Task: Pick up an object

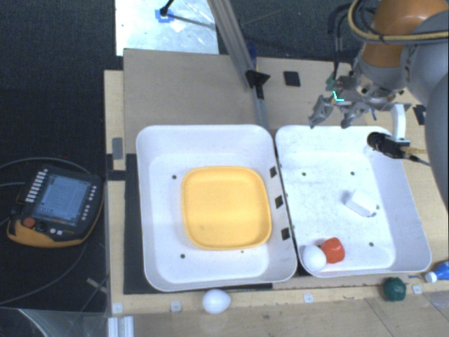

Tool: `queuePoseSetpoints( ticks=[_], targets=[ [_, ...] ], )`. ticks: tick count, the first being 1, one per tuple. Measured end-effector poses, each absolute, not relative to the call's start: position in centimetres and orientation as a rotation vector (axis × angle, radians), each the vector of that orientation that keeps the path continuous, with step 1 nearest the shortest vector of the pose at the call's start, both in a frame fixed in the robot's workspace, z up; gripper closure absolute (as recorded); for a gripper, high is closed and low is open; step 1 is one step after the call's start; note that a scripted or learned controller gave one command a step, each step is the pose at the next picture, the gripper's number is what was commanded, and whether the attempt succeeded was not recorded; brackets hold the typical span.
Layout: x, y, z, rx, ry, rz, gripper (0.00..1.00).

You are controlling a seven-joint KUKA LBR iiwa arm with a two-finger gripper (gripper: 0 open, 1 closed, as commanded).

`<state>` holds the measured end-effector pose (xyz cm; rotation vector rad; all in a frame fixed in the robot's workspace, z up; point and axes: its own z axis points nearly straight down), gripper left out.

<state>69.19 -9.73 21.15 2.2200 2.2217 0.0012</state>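
A: What sits on the tan surface [189, 83]?
B: Leftmost, a pendant [55, 208] on dark floor. Then the left bin [158, 258] bearing a square yellow plate [226, 206], smooth and glossy.
A: And the right bin [400, 209]?
B: A round white ball [313, 258] touching an orange cylinder [332, 250] at the near rim; a small white block [361, 205], long axis slanting down-right.
A: The tool [335, 116]?
B: Above the far rim, fingers spread, holding nothing.

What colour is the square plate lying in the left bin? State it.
Yellow. The square plate shows best in the camera view, lying flat in the left white bin.
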Motion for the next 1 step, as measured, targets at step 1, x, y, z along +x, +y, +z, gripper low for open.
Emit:
queuePoseSetpoints(
  ticks=[1],
  targets=[
    [69.18,-9.73,21.15,2.22,2.222,0.001,0.0]
  ],
)
